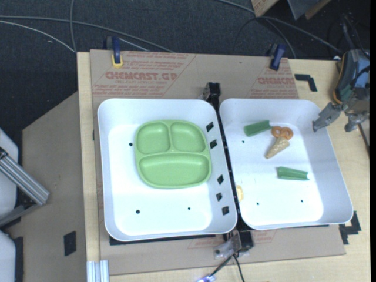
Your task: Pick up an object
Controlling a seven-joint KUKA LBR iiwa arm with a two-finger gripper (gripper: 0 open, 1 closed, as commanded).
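Brown-papered bench [176, 69] under two white bins, left [117, 210] and right [329, 198].

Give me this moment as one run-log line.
gripper: over right bin's far right rim, open, holding nothing | right bin: two green pieces, cone, pretzel | left bin: green divided plate

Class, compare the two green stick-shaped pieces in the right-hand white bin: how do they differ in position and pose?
The upper green stick-shaped piece lies near the bin's far side, beside the orange pretzel-shaped piece; the lower green stick-shaped piece lies nearer the bin's middle, apart from the other pieces. The upper piece tilts up to the right; the lower one tilts slightly down to the right. Both are green, elongated and lie flat on the right-hand white bin.
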